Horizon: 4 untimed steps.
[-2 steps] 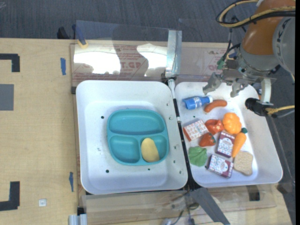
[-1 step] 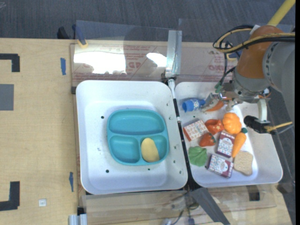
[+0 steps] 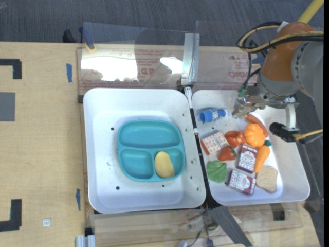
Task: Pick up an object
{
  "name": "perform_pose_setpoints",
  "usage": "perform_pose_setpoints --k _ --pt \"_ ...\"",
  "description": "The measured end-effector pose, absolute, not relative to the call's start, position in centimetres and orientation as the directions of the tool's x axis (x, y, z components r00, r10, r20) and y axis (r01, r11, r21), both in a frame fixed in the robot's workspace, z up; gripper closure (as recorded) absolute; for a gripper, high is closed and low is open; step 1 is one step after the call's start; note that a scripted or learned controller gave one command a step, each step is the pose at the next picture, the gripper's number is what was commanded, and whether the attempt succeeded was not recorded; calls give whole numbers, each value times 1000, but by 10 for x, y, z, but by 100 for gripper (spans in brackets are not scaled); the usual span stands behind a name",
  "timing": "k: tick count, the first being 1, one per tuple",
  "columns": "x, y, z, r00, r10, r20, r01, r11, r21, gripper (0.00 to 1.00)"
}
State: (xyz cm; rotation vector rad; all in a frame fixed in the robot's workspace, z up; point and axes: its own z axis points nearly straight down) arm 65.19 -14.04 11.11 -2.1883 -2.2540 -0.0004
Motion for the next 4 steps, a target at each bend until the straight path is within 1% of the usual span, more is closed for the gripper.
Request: perform_pose_setpoints --k 1,2,3,4 --pt "652 -140 110 -29 1000 1 1000 29 -1 0" --pt "600 -159 87 -55 998 -2 998 55 5 0" --pt "543 -204 88 -164 987 2 987 164 6 0" --pt "558 -186 88 -191 982 -4 982 191 8 0"
